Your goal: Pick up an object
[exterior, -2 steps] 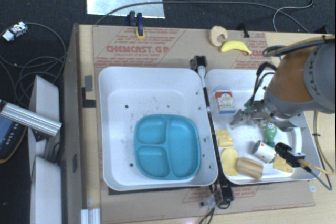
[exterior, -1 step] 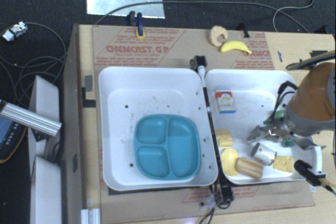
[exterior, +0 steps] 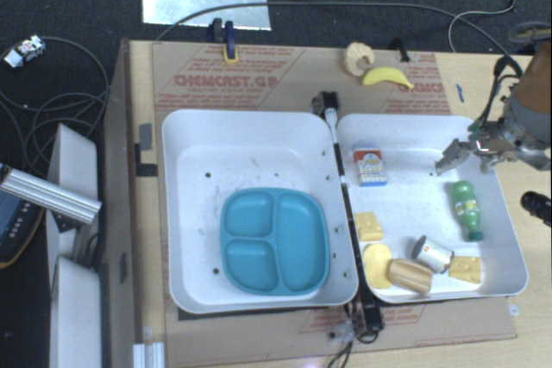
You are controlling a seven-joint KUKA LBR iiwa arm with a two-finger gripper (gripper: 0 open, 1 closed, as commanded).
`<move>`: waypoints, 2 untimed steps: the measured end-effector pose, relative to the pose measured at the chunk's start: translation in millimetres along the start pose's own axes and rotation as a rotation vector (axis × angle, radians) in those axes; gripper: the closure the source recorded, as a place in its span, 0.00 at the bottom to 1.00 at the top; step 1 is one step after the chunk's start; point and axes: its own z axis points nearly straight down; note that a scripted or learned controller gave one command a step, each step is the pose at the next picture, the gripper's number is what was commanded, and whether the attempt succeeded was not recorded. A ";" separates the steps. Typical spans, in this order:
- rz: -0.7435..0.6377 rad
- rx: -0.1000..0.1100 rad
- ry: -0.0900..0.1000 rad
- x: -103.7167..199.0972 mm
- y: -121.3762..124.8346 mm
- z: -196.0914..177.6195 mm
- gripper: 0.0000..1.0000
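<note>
Gripper (exterior: 463,153) sits spread wide w/ nothing between its fingers, over the right bin (exterior: 517,271), just above the green bottle (exterior: 467,208). You've no pick yet; descent, close and lift all remain, I judge. Around the bottle: red-white box (exterior: 370,166) to its upper left, can (exterior: 431,253), bread roll (exterior: 409,274), cheese pieces (exterior: 467,269) below. Left bin (exterior: 185,151) holds a blue tray (exterior: 274,239).

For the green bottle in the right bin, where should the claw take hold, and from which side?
Grip the green bottle across its labelled mid-body, coming straight down. It lies flat with its long axis running roughly up-down in the view, apart from the other items, so fingers on its left and right flanks likely have room. The claw sits just above it.
</note>
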 end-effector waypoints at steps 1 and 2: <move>0.001 0.005 0.002 -9.8 1.2 56.0 0.00; 0.001 -0.002 -0.003 -11.3 -11.0 71.0 0.00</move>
